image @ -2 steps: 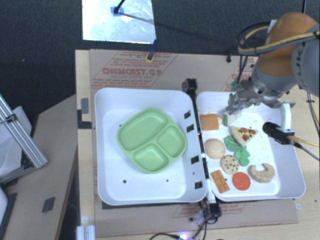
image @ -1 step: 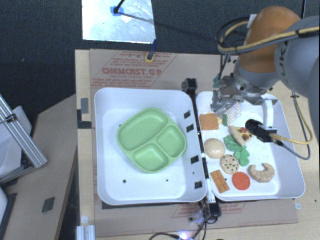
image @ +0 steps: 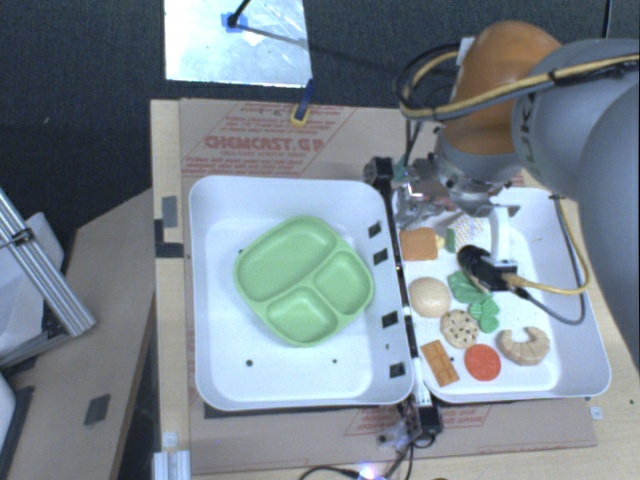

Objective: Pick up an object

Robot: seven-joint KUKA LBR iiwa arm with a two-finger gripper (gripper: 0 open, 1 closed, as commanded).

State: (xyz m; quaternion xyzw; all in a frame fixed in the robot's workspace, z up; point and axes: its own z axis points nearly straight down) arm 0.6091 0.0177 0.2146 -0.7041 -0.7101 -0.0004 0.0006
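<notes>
At the far left corner of the right bin: gripper, hung from the grey arm reaching in from the right. Grip state impossible to tell from this view. Nothing seen held.

Just near of the gripper, close but apart from it: toast, flat on the bin floor beside the wall shared with the left bin. Nearer again, in line along that wall: pale bun, then cookie, touching or almost touching the bun, then orange cracker at the near left corner. Right of the bun: greens, partly under robot parts. Right of the cracker: red tomato slice, and beyond it croissant, farthest of all from the gripper. Right of the toast: a small pale piece, too unclear to name.

In the left bin, well apart from the gripper: green plate with three compartments, lying flat and turned at an angle near the middle.

Under both bins: printed cardboard, laid on a pale wooden bench. On the left edge of the scene: metal rail, slanted. Beyond the bench: dark floor, with a shiny silver sheet lying flat at the far side.
</notes>
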